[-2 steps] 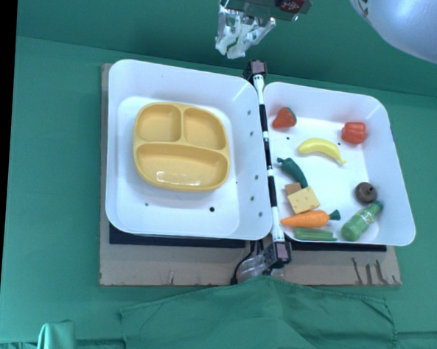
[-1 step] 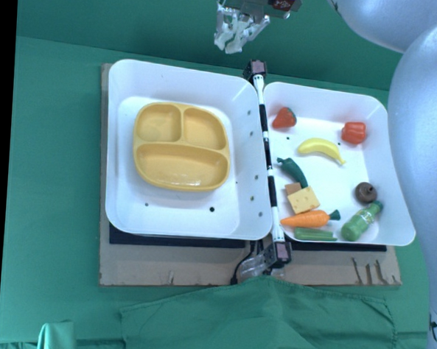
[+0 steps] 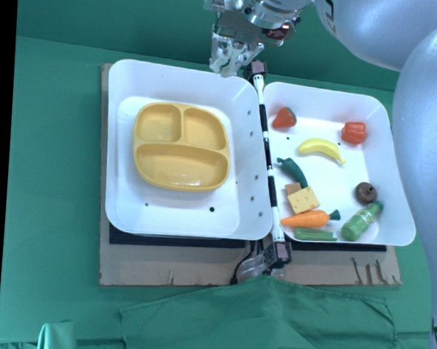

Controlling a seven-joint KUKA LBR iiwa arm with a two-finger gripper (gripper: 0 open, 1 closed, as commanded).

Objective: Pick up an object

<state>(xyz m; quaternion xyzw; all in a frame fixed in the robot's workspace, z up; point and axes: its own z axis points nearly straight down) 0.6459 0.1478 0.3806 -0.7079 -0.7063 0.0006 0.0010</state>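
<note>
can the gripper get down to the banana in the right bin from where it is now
Probably yes. The banana lies alone on bare bin floor, apart from the strawberry and red pepper, with nothing over it. The gripper hangs above the left bin's far edge.

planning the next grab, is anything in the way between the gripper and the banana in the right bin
Nothing visible blocks it. The gripper hangs over the far edge of the left bin; the banana lies apart from the other toys, open from above.

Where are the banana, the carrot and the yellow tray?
banana [image 3: 321, 148]: camera view, middle of its curve.
carrot [image 3: 304, 219]: camera view, middle of the orange body.
yellow tray [image 3: 180, 168]: camera view, floor of the large compartment.
</note>
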